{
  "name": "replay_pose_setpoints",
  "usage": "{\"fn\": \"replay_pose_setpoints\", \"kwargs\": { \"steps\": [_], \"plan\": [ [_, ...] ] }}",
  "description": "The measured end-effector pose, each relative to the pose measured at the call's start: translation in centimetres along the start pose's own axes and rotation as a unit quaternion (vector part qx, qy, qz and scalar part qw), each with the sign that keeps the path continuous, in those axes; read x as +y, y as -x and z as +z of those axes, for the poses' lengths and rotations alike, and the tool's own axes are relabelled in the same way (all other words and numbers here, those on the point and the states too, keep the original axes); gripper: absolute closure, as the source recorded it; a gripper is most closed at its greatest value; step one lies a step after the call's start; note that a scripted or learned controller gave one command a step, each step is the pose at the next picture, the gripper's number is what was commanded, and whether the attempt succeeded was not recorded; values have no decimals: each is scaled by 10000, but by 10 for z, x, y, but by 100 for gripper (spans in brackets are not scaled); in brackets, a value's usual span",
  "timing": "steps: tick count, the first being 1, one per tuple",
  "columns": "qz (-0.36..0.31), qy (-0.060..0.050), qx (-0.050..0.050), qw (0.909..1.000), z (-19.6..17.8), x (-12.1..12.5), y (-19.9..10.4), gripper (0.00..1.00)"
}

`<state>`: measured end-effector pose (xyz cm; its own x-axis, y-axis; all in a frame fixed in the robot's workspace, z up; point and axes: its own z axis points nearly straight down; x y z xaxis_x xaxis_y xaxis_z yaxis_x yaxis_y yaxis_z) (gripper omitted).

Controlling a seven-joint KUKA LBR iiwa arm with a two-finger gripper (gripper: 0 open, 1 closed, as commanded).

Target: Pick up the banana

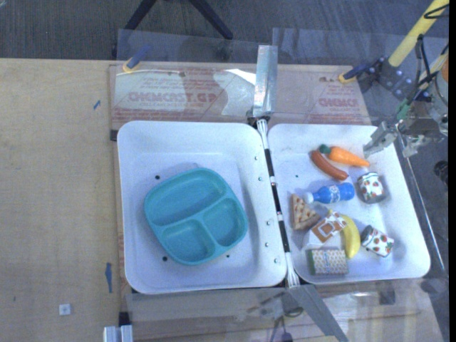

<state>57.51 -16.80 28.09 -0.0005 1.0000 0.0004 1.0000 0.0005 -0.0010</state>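
Observation:
The yellow banana (pixel 350 235) lies in the lower part of the right bin (pixel 412 212). It is curved and runs roughly top to bottom, wedged between a red-and-white toy block (pixel 328 228) on its left and a red-spotted white toy (pixel 377 241) on its right. My gripper (pixel 378 142) hangs over the bin's upper right corner, well above and to the right of the banana. It is close to the tip of an orange carrot (pixel 347 155), and nothing shows in its grasp.
The right bin also holds a sausage (pixel 328 165), a blue bottle (pixel 333 193), a pizza slice (pixel 301 211), a round spotted toy (pixel 370 187) and a small patterned box (pixel 328 261). A teal divided plate (pixel 194 216) sits in the left bin (pixel 135 155).

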Motion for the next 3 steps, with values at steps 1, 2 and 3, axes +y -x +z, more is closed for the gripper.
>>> {"fn": "replay_pose_setpoints", "kwargs": {
  "steps": [1, 2, 3],
  "plan": [
    [388, -3, 1, 9992, 65, 56, -96, 0],
    [-234, 1, -2, 9997, 126, 6, -28, 0],
    [-1874, 34, 10, 9823, 185, -7, 2, 0]
  ]
}}
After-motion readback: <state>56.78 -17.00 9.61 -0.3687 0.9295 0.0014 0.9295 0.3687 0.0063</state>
